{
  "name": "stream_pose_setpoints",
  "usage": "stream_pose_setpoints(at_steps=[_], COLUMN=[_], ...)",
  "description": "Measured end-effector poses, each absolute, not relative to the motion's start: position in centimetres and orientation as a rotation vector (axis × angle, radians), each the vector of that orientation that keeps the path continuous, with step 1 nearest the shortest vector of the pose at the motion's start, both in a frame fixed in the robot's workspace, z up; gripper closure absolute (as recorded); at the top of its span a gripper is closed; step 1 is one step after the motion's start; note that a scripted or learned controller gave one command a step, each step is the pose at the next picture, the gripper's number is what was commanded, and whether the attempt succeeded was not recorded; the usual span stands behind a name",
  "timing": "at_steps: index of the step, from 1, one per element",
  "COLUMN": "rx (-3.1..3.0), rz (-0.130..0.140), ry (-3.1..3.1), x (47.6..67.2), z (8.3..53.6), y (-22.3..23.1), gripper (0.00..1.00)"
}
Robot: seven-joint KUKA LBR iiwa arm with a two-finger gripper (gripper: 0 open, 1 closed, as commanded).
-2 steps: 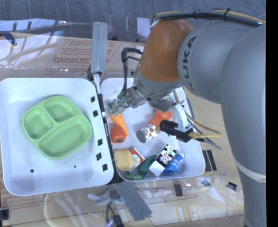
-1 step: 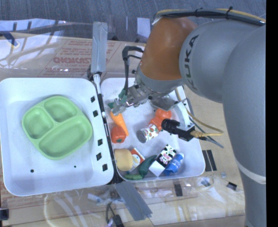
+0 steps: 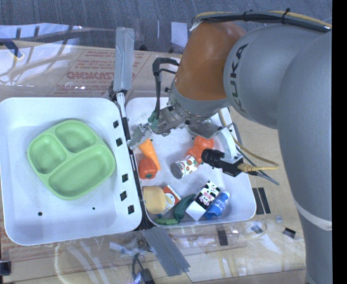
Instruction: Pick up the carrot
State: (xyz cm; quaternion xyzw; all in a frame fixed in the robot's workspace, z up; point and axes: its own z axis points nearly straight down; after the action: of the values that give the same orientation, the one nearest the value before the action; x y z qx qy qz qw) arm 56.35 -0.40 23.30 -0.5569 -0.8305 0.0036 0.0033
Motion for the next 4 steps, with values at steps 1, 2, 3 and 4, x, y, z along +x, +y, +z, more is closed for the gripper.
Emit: stream_pose_setpoints(at_steps=[1, 2, 3, 4], rx=[-1.744, -1.142, -1.012, -1.180], rz=[0.010, -0.006, 0.002, 0.002], ry=[-2.604, -2.942, -2.966, -2.907], x=[58.2, 57.4, 55.6, 61.2], z=[18.8, 12.3, 13.4, 8.9], y=[-5.9, -9.8, -9.4, -9.9], gripper=[0.00, 0.00, 0.00, 0.00])
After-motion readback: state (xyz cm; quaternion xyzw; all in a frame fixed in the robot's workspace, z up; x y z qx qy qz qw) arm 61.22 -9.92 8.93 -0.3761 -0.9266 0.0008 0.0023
